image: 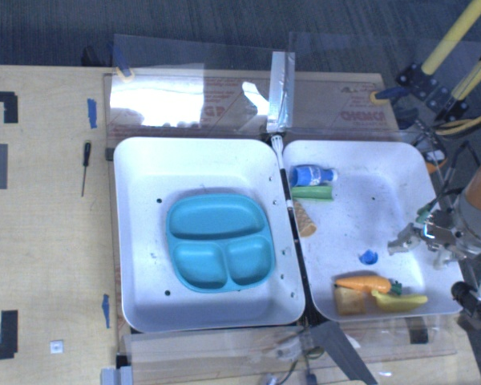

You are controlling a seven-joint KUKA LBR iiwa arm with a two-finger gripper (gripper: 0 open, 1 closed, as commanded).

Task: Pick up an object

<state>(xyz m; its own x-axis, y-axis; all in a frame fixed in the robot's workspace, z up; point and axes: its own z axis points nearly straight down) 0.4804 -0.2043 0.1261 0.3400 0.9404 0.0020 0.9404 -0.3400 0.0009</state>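
My gripper (421, 247) hangs over the right side of the right bin (361, 207), open with nothing between its fingers. To its left lies a small blue piece (369, 257). Below it, along the bin's front wall, an orange carrot (362, 282) lies on a brown slab (351, 300) beside a yellow banana (401, 299). A blue can (313, 175) and a green stick (311, 192) sit at the bin's back left. A tan cone-like piece (305, 220) lies by the divider.
The left bin (136, 215) holds a blue divided plate (220, 241). A clear panel (192, 103) and a metal post (279, 91) stand behind the bins. Yellow-handled gear and cables (441, 95) crowd the back right.
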